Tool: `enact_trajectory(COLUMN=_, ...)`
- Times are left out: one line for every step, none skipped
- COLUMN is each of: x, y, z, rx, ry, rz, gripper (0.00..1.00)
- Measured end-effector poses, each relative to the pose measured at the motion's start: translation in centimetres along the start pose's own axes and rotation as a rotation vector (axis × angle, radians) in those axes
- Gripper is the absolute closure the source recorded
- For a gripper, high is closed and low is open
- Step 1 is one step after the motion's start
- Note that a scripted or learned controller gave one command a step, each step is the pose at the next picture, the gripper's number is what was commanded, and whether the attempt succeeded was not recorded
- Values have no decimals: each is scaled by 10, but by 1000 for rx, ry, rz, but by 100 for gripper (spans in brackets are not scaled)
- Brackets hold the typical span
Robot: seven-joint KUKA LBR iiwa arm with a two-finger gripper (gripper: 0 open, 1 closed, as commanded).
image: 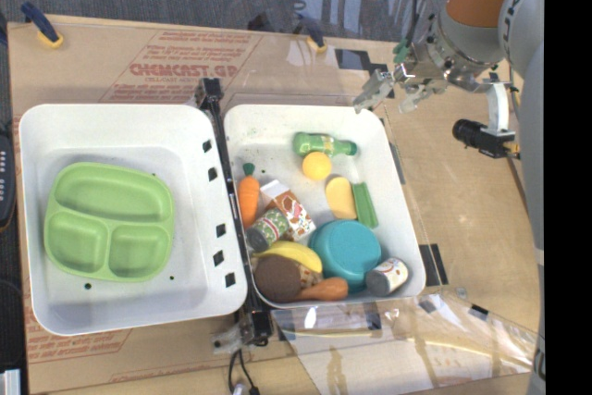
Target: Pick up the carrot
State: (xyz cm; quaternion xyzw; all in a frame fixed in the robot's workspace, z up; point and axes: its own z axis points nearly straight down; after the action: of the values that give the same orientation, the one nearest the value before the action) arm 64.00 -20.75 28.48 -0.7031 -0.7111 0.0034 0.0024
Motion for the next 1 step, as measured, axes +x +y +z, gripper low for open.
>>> enact_trajectory(x=39, y=-33, z=193, rx=-1, ry=3, rz=57, gripper=0)
